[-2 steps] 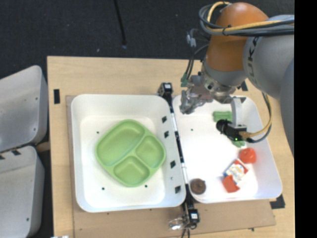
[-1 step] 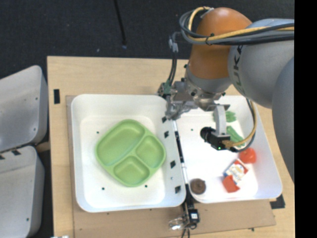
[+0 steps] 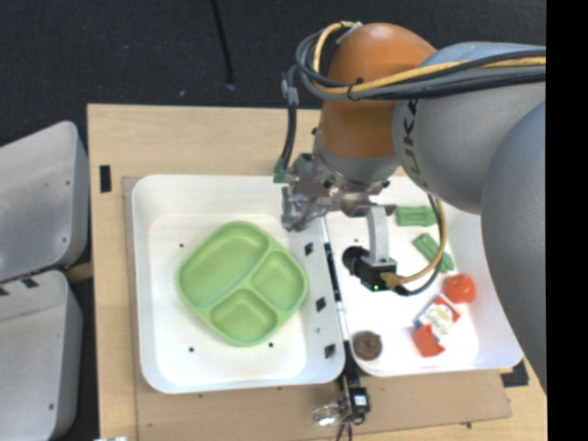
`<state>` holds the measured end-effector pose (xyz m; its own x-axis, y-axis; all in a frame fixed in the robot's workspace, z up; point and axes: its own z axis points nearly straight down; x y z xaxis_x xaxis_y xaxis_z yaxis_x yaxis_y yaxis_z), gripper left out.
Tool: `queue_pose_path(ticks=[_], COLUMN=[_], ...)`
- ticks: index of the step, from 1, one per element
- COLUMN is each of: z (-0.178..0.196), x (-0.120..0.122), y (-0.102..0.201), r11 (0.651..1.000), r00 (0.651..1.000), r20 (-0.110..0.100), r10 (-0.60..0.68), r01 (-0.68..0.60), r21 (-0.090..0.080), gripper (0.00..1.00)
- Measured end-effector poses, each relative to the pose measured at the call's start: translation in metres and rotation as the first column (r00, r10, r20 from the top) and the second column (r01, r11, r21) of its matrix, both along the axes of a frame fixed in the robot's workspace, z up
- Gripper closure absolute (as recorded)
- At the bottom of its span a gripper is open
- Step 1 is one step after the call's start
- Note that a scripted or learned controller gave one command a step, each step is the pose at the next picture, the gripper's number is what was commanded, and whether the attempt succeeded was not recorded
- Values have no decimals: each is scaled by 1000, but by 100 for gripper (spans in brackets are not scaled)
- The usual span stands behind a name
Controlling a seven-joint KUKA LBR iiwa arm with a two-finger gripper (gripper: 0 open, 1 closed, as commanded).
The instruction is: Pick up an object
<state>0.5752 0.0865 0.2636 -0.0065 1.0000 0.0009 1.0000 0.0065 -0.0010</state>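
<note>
**A:** Looking down on the tabletop [image 3: 110, 136], the big grey arm [image 3: 478, 154] reaches in from the right. Where's the gripper?

**B:** The gripper [image 3: 301, 208] hangs over the upper right corner of the left bin [image 3: 165, 356], right by the wall where the two bins meet. The wrist covers it from this angle, so I can't tell whether it's clenched or released.

**A:** And what's underneath?

**B:** A green plate [image 3: 241, 283] with three compartments lies flat in the middle of the left bin, turned at an angle. Its upper right edge is just beside the gripper. I can't tell if they touch.

**A:** And the right bin [image 3: 478, 347]?

**B:** Small stuff over there. A green block [image 3: 415, 216] sits near the top, and a second green block [image 3: 425, 246] lies tilted just below it. Lower down, an orange piece [image 3: 459, 288] is near a red-and-white packet [image 3: 434, 324]. A brown disc [image 3: 367, 344] sits at the bottom, close to the dividing wall. All of them are well apart from the gripper.
</note>
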Motion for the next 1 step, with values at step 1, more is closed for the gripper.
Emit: queue_pose_path(ticks=[1], z=[0], x=[1], y=[-2], r11=[1000], r00=[1000], r20=[1], r10=[-4], r01=[4], r21=[-1], gripper=[0])
